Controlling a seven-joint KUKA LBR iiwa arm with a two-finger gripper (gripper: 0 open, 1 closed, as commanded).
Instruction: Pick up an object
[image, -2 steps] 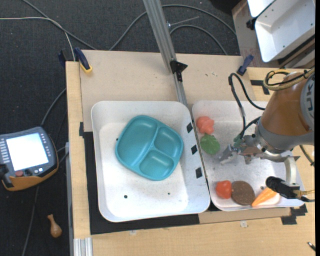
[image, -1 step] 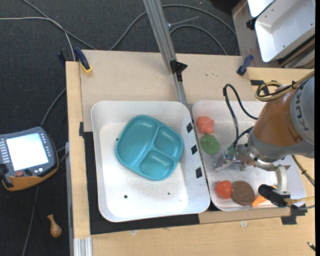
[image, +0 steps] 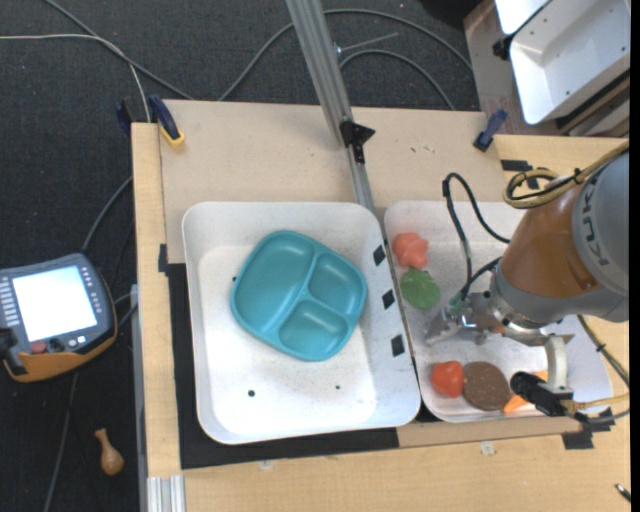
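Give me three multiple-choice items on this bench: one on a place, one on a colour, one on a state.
1. Where does the teal plate lie?
A. left bin
B. right bin
C. bare bench

2. What colour is the round item just below the pink one?
A. blue
B. green
C. black

3. How does the gripper stand to the red ball?
A. clamped on it
B. apart from it, above in the view
C. pressing it flat

Answers: 1 A, it rests inside the left bin. 2 B, plainly green. 3 B, bare bin floor lies between them.
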